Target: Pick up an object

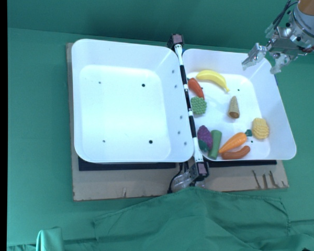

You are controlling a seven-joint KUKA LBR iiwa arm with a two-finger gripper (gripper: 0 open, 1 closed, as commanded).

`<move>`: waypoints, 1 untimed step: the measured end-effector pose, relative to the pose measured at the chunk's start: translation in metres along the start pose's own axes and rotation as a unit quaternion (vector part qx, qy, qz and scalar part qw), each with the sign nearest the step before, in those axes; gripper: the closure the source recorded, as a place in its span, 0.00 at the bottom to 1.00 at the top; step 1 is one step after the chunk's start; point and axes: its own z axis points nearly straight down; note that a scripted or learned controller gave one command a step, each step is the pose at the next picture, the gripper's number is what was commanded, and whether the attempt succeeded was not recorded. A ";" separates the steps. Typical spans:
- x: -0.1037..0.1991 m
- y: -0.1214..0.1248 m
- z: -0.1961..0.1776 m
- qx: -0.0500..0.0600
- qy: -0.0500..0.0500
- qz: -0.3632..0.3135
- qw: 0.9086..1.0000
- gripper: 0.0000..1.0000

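We find the claw (pixel 265 58) at the upper right, hanging over the far right corner of the right bin (pixel 275 95). Its two fingers (pixel 253 54) stand spread apart with nothing between them — no toy is pinched. Above it the grey arm (pixel 305 21) with its orange band slants out of the top right corner.

Below and to the left of the claw, inside the right bin, we see the toys it could pick. Nearest is the yellow banana (pixel 213 79), lying curved near the far wall. Just left of it sits the small carrot (pixel 195 88), close to the divider, and right below that the green bunch of grapes (pixel 199 105). A tan cone (pixel 234 107) lies alone near the bin's middle, well apart from the banana. Further toward the front right we see the yellow corn (pixel 260 128), and beside it the large carrot (pixel 234 141) lying at a slant, with the sausage (pixel 236 152) touching or nearly touching its underside. To their left the green cucumber (pixel 215 143) rests just beside the purple eggplant (pixel 204 137).

A black-and-white divider bar (pixel 187 101) runs between the two bins. The left bin (pixel 89 51) shows bare white floor with a few dark dots. Both bins stand on a cardboard sheet (pixel 125 187) on the green surface (pixel 36 114) — a fold of green cloth (pixel 199 218) lies at the front.
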 end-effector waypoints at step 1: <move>-0.011 -0.075 0.024 0.003 0.000 0.002 1.000 0.00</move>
